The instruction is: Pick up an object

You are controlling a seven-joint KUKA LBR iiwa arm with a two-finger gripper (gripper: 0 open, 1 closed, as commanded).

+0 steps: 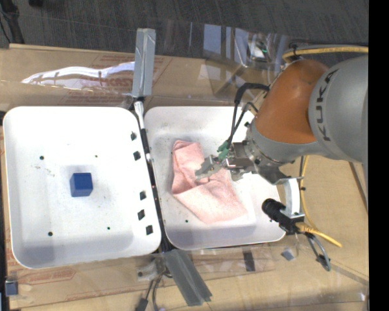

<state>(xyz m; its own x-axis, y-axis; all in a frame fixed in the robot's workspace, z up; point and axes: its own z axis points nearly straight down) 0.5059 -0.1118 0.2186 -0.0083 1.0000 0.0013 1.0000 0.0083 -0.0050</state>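
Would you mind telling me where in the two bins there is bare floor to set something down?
The left bin is mostly bare around the blue cube. In the right bin, free strips lie between the pink cloth and the divider, and along the near wall. Its right half is crowded by the gripper and arm.

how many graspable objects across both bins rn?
2. A blue cube lies in the left bin, left of its middle. A pink cloth lies crumpled in the right bin, the gripper over it. The cloth or arm may hide more.

cube (pixel 82 184) in left bin (pixel 26 128) | cloth (pixel 204 186) in right bin (pixel 181 238)
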